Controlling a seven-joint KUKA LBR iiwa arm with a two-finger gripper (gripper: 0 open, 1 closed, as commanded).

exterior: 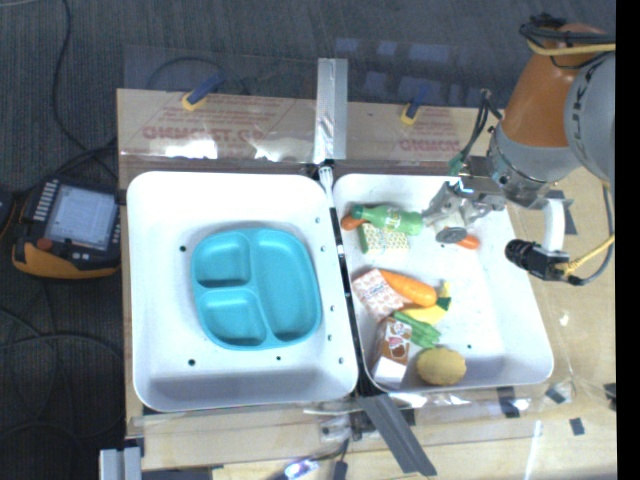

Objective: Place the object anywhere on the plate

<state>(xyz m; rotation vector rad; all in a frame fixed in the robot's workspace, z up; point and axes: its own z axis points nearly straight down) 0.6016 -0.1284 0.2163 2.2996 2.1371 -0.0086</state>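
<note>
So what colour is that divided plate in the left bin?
Light blue plate, seen in the camera view.

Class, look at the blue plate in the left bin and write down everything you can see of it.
The blue plate is light blue, smooth, and looks like plastic. It is a rounded rectangle split by raised ridges into three compartments: two smaller ones on its left, one larger on its right. It lies flat, face up, near the middle of the left bin, on the bin's white floor. Nothing lies on it, and the gripper is over the other bin.

Two white bins (150,298); one blue plate (255,286); one carrot (410,288); one potato (441,366); one green bottle (385,216).
</note>
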